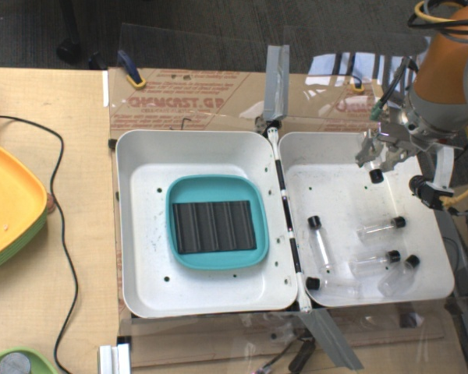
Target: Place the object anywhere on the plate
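Your arm point(444, 61) comes in from the right, orange band up top, wrist over the back right corner of the right bin point(296, 209). The gripper point(377, 162) hangs over that bin's back part, and a small clear vial with a black cap point(376, 175) shows right at its tip, between the fingers as far as you can see, so the jaws look clamped on that vial. It sits above the bin floor, well apart from the plate. The plate point(217, 192) is teal, square with rounded corners, with a dark ribbed insert in its middle; it lies flat near the centre of the left bin point(132, 209). Down in the right bin you have 4 more clear vials with black caps: vial 1 point(320, 244) lies lengthwise near the divider, with a loose black cap point(312, 284) just in front of it near the bin's front left corner; vial 2 point(381, 227) lies crosswise toward the right wall; vials 3 point(372, 262) and 4 point(398, 275) lie close together near the front right. Left of the bins on the bench point(78, 287), a yellow dish point(8, 201) sits stacked on a green one, with a black cable point(62, 209) looping past it.
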Robot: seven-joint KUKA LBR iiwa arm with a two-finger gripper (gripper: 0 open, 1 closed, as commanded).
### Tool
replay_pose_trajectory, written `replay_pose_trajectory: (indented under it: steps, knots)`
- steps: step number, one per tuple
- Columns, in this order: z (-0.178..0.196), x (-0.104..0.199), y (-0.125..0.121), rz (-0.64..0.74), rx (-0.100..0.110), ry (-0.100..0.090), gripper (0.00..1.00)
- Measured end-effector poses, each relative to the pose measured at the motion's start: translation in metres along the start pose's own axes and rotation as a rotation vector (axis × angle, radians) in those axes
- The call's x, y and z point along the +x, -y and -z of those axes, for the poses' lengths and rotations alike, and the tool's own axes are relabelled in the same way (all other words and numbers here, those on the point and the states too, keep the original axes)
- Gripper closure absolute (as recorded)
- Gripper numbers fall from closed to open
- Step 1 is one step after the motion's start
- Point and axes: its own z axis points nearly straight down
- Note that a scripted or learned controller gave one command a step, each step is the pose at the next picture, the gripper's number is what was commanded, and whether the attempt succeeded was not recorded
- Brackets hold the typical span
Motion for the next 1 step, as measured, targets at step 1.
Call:
replay_pose_trajectory:
  steps: [1]
  knots:
    - [0.0001, 0.0, -0.0001, 0.0, 0.0, 0.0, 0.0]
